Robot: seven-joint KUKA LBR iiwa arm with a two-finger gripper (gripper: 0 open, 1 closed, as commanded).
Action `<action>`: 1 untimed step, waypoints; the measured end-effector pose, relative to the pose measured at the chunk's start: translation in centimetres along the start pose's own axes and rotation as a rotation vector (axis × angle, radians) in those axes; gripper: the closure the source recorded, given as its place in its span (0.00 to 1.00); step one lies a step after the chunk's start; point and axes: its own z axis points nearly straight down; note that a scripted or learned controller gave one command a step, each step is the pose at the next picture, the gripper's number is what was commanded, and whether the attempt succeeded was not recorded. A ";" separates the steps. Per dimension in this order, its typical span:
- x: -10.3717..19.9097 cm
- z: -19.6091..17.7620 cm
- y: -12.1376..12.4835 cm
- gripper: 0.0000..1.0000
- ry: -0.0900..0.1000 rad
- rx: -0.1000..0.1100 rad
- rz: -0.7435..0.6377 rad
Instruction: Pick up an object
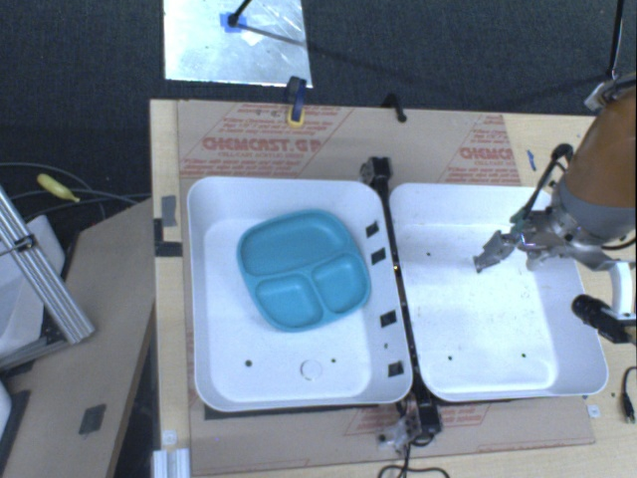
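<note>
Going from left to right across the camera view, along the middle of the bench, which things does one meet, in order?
Left bin → blue divided plate → right bin → gripper → arm with orange band.

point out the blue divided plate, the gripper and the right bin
blue divided plate [302,269]: camera view, middle of the plate where its dividers meet
gripper [488,259]: camera view, at its fingertips
right bin [468,352]: camera view, bare white floor
</note>
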 end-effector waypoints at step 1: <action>0.0 -1.1 0.1 1.00 0.000 -0.004 -0.002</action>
